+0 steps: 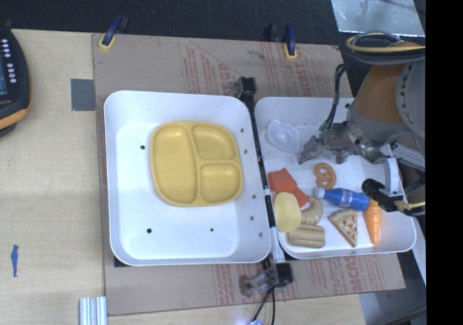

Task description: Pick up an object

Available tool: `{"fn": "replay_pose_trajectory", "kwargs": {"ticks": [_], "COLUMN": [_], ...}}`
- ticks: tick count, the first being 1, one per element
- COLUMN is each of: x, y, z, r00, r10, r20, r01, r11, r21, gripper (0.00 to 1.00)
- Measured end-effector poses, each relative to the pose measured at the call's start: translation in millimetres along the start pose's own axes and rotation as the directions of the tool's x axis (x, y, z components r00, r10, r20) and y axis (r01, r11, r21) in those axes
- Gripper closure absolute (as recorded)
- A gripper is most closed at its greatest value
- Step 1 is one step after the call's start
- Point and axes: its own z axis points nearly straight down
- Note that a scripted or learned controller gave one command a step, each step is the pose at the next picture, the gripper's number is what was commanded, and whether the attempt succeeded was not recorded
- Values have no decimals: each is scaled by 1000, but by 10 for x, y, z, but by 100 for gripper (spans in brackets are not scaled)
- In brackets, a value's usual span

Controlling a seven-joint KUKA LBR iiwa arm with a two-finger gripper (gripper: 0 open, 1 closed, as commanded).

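My gripper [336, 151] hangs over the back half of the right bin [405, 244], open, with nothing between its fingers. A small brown pretzel [324, 171] lies just in front of it. A clear plastic cup [282, 134] sits to its left. Nearer the front lie a red piece [284, 180], a yellow piece [286, 211], a blue bottle [344, 198], an orange carrot [372, 224], a pizza slice [345, 227] and a tan roll [306, 237]. The arm's bulk hides the bin's back right corner.
The left bin [130, 244] holds a yellow divided plate [195, 163]. A black clip [247, 87] sits at the back between the bins. A pendant [11, 77] rests at the bench's left edge.
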Motion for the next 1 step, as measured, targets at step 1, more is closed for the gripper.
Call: {"fn": "replay_pose_trajectory", "kwargs": {"ticks": [1], "x": [-233], "y": [-600], "z": [11], "r00": [1000], "r10": [9], "r20": [-1], "r01": [-9], "r11": [1000], "r21": [10], "gripper": [0]}}
